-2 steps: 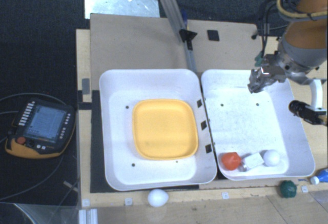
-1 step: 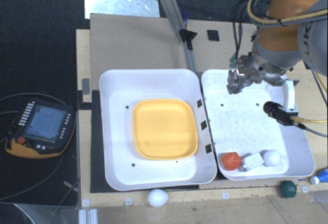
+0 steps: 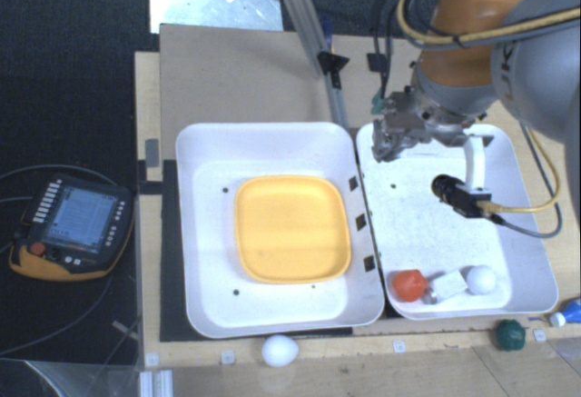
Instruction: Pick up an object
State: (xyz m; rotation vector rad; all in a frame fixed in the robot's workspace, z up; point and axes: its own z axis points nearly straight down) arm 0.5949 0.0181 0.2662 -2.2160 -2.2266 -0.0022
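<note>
A yellow square plate [image 3: 292, 228] lies in the left bin [image 3: 204, 159]. In the right bin [image 3: 517, 232], along its front edge, lie a red ball [image 3: 408, 284], a small white and grey object [image 3: 447, 286] and a white ball [image 3: 480, 279]. My gripper [image 3: 388, 143] hangs over the right bin's back left corner, well apart from those objects. Nothing shows between its fingers.
A white egg-shaped ball [image 3: 280, 350] and a dark green ball [image 3: 509, 334] lie on the bench in front of the bins. A teach pendant [image 3: 71, 224] sits at the left. A metal pole [image 3: 304, 4] slants behind the bins. Cables hang from the arm over the right bin.
</note>
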